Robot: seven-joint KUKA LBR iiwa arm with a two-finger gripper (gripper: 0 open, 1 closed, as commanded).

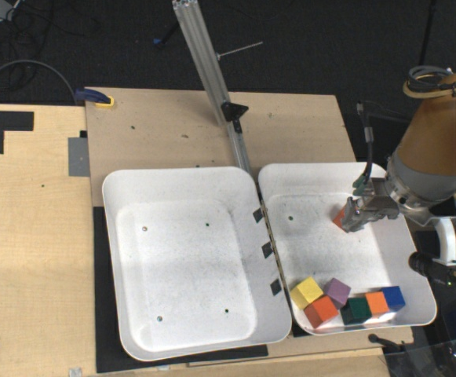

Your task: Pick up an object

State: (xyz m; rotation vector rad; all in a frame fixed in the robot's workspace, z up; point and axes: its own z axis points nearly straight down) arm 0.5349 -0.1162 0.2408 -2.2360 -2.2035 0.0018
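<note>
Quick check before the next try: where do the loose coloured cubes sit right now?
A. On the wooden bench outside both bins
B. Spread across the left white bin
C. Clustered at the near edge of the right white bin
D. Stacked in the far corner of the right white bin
C: the yellow cube, purple cube, red cube, green cube, orange cube and blue cube huddle along the near edge of the right white bin.

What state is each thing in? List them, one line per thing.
gripper: low in the right bin, around a small red-orange object.
red-orange object: between the fingers, near the bin floor.
right bin: holds six blocks clustered at its near edge.
yellow block: resting, untouched.
blue block: resting, by the rim.
</note>
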